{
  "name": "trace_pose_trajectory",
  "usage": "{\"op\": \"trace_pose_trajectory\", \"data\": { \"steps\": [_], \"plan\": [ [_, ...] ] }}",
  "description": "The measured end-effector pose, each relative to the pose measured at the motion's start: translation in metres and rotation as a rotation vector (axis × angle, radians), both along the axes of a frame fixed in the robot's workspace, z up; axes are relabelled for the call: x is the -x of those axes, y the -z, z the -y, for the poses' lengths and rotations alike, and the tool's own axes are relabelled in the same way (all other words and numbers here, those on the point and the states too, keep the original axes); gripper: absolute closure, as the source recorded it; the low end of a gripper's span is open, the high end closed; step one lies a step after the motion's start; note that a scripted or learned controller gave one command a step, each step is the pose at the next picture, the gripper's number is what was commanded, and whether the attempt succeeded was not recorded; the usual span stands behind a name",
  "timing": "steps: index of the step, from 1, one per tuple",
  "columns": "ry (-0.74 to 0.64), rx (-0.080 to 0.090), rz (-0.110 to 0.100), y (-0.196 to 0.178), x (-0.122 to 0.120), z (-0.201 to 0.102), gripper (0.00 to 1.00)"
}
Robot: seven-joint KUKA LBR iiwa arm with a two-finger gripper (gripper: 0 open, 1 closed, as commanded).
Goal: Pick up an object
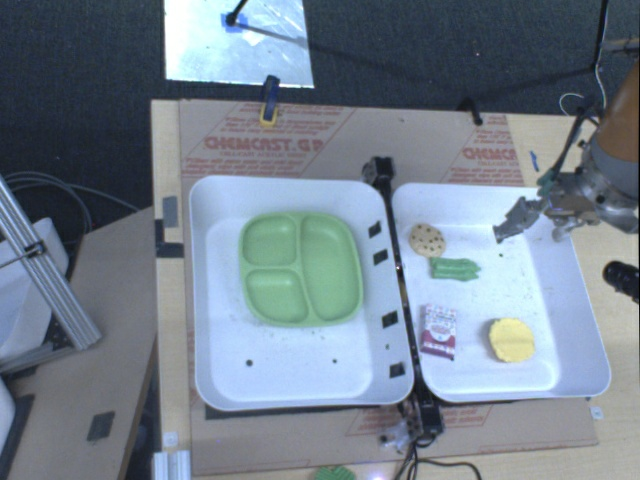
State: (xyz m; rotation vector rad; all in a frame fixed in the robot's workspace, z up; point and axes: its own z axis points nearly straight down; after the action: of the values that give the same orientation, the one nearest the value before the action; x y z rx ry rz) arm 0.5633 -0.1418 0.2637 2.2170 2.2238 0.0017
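arm (615,158) cut off at right edge

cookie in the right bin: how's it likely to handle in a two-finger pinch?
The cookie lies flat and looks thin, so the fingers would probably struggle to get under its rim. It seems small and likely light, so a nudge may slide it across the smooth right bin. Being round, it could roll if tipped on edge. The gripper is nearby.

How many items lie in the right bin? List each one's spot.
4: cookie upper left, green piece just below it, small packet lower left, yellow piece lower right.
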Motion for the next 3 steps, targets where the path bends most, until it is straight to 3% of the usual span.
{"op": "trace_pose_trajectory", "data": {
  "steps": [1,2,3],
  "plan": [
    [-0.004,-0.002,-0.005,0.098,-0.025,-0.016,0.00],
    [-0.004,0.001,0.003,0.177,-0.071,-0.019,0.00],
    [0.004,0.001,0.006,0.176,-0.068,0.027,0.00]
  ]
}}
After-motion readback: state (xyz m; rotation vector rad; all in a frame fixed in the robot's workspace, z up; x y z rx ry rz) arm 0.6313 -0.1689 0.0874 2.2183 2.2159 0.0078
